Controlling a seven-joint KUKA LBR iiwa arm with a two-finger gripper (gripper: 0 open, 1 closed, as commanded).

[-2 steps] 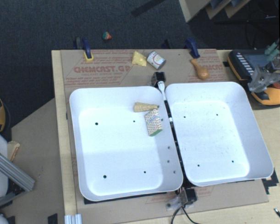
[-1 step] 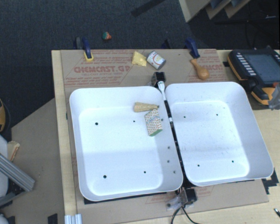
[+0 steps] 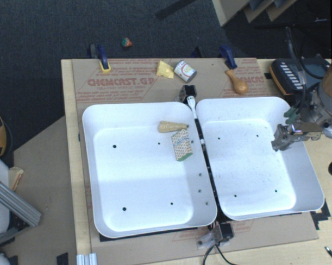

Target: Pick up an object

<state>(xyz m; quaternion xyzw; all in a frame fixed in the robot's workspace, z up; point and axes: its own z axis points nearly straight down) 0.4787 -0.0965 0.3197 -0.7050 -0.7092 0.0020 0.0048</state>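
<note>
Surface (image 3: pixel 126 84): two white bins side by side | left bin (image 3: pixel 102 175): tan cone-shaped piece (image 3: pixel 172 126) and patterned packet (image 3: pixel 181 144) located near its upper right corner, touching | right bin (image 3: pixel 303 173): tool (image 3: pixel 280 139) positioned over right edge; nothing seen held, opening cannot be told.

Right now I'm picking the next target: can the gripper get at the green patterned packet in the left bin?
Probably yes. The gripper sits over the right bin; the packet lies flat in the left bin, near the divide, open from above. Only the cone beside it crowds its top end.
</note>
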